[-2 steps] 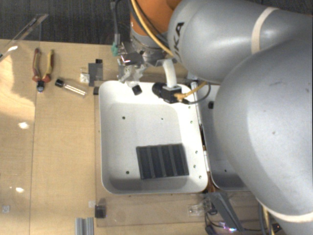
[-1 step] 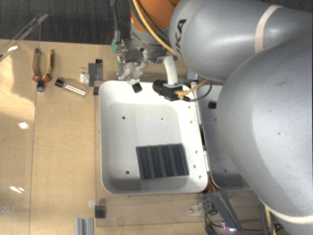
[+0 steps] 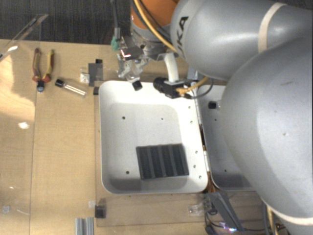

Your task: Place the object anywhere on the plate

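The jaws hung over the far-left rim of the left bin [image 3: 105, 146]; whether they were open I cannot tell. A black ribbed plate [image 3: 162, 161] lay inside, near its front wall.

right bin [image 3: 222, 177] mostly hidden by arm [image 3: 254, 82] (cropped at the edge)

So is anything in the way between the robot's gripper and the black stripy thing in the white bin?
Nothing that I can see. The gripper hangs at the far rim of the left bin. The black ribbed piece lies near its front wall, with just white bin floor between them.
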`<state>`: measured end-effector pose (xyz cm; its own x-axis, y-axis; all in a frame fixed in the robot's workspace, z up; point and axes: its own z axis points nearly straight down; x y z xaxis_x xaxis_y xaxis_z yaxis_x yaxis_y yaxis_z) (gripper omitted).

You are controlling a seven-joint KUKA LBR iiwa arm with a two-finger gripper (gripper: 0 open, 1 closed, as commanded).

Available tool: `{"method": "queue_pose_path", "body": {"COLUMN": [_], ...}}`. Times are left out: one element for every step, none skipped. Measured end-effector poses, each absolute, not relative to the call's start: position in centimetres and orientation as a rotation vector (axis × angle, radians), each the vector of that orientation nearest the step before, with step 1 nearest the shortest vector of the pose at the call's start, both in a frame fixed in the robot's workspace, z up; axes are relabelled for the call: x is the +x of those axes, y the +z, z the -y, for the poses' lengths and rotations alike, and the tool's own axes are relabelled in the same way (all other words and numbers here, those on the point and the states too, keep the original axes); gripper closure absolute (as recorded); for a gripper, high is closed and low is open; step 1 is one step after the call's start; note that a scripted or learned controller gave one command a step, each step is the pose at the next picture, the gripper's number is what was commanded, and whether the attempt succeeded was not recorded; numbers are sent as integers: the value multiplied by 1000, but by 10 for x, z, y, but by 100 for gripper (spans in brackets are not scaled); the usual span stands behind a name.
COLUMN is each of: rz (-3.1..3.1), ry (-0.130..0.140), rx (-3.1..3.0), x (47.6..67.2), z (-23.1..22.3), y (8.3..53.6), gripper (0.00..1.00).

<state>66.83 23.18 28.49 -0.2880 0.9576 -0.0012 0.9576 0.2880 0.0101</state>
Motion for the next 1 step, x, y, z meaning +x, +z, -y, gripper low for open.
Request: {"method": "queue_pose_path", "body": {"rz": [-2081], "ry": [-3], "rx": [2355], "x": [668], "z": [-219], "y": [172], "gripper": [100]}}
